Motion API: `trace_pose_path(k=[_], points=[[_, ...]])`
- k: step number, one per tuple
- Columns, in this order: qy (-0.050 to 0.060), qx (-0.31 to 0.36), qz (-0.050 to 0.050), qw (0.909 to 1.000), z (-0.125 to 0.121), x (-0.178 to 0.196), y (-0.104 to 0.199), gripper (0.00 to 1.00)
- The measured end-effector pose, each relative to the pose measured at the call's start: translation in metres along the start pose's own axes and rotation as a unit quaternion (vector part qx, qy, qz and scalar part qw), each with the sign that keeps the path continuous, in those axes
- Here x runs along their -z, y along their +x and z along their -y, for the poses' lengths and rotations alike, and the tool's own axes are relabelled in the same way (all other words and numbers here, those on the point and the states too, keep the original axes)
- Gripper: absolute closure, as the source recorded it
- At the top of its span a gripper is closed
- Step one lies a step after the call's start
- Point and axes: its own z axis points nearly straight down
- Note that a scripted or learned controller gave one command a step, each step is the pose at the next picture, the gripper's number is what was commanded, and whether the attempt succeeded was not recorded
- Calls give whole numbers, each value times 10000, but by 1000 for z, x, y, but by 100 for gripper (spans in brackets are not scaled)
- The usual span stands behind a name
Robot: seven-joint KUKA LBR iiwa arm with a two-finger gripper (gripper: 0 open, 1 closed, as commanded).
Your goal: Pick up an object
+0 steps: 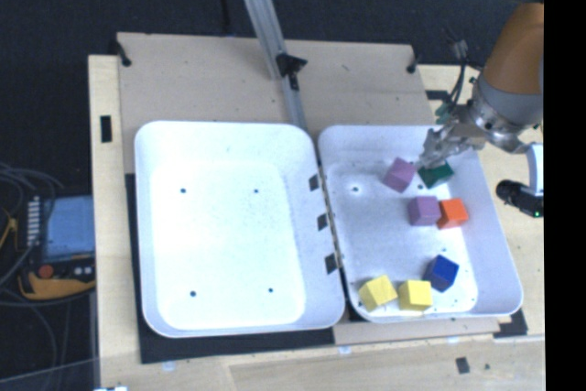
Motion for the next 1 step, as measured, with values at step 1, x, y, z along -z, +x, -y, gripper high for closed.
trace_pose_path(k=[1], points=[[0, 2, 2, 10000, -2, 47, -2, 100]])
